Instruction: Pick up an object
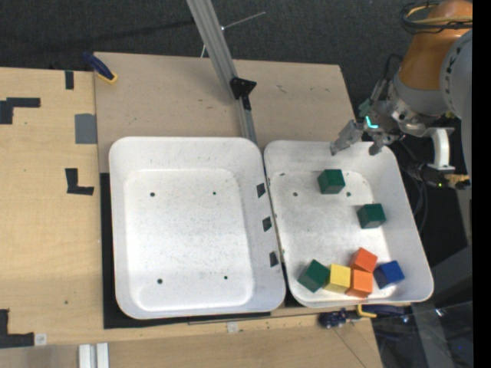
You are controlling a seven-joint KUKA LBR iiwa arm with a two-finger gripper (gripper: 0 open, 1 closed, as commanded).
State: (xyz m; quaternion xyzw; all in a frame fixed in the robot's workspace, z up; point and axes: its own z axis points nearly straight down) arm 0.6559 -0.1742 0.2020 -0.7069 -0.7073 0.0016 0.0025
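Seven blocks (331,181) lie in the right bin (307,228).

Wooden bench (176,90), two white bins (123,205) (side by side)

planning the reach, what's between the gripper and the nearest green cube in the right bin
In the camera view, bare white bin floor and the bin's top rim lie between the gripper and the nearest green cube; no other block sits on that stretch.

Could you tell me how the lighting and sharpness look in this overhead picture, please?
Camera view: even, soft light; the left bin shows a mild bright sheen, no harsh glare; blocks such as the blue block cast short shadows; the gripper is slightly blurred and the image grainy.
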